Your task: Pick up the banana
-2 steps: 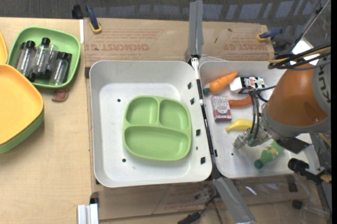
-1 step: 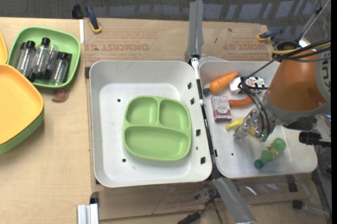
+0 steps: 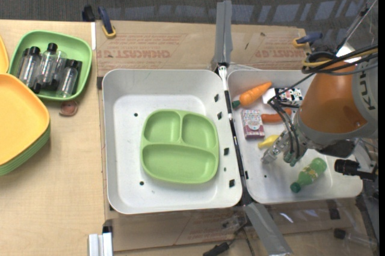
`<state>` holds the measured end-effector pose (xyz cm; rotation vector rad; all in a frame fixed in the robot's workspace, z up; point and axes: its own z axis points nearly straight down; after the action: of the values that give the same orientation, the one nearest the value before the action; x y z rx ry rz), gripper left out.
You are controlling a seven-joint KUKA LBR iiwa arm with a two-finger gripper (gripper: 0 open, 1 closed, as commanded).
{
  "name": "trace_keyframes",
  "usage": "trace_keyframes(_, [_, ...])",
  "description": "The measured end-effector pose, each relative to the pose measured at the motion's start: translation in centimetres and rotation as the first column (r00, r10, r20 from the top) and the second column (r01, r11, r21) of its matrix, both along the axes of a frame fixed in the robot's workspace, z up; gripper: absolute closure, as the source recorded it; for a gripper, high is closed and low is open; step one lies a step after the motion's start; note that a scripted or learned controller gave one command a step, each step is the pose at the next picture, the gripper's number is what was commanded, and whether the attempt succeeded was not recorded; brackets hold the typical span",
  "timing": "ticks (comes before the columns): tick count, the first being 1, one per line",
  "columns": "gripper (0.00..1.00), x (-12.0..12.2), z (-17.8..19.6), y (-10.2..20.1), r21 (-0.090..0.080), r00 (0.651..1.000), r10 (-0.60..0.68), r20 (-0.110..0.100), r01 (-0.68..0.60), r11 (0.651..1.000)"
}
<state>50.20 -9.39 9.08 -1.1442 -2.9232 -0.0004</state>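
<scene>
Gripper (image 3: 274, 151) low in right bin (image 3: 264, 188), finger state can't tell. Banana (image 3: 269, 141) touching it at 11 o'clock, just below pink carton (image 3: 253, 122), label unreadable. Cardboard (image 3: 162, 47) print reads mirrored "OKMCNZT". Green bottle (image 3: 309, 173) at gripper's 4 o'clock.

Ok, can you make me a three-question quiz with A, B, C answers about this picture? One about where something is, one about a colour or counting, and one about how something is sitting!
1. Where is the carrot?
A. right bin
B. left bin
C. on the green tray

2. How many sections has the green divided tray?
A. two
B. three
C. five

3. How is the green bottle?
A. standing upright
B. lying on its side
C. on the tray

Answers: 1 A, it lies at the right bin's top. 2 B, two small, one long. 3 B, it rests flat on the bin floor.
</scene>
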Motion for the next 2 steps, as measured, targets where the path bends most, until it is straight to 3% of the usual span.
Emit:
trace_keyframes(1, [0.00,0.0,0.0,0.0,0.000,1.000,-0.001,0.000,0.001,1.000])
trace_keyframes(2, [0.00,5.7,0.0,-1.3,-0.002,0.972,-0.234,0.002,0.234,0.972])
